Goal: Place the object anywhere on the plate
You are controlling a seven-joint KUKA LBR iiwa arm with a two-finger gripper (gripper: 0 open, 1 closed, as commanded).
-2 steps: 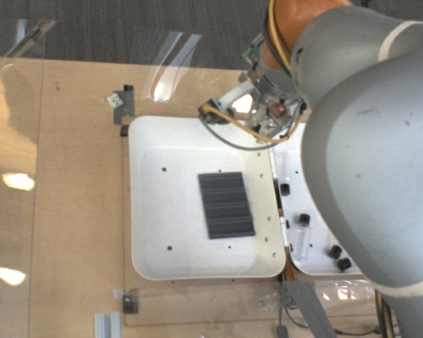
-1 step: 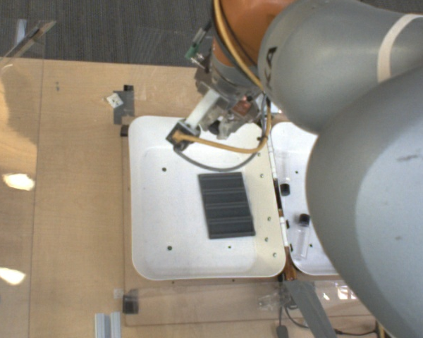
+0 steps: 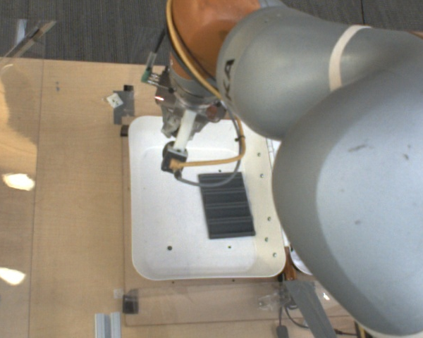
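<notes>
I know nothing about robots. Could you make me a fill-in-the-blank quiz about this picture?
1. The dark grey ribbed rectangular slab lies flat in a shallow ___ bin.
2. The big grey robot arm wears a band of ___ above its wrist.
3. The number of slabs in that bin is ___.
Missing words: white; orange; one.

Shallow white plastic bin (image 3: 162, 238) is showing plain white. Flat dark-grey ribbed slab (image 3: 227, 206) is showing parallel stripes. Light wooden desk (image 3: 56, 189) is reading pale tan. Grey arm (image 3: 352, 189) is wearing orange band (image 3: 211, 13).
</notes>
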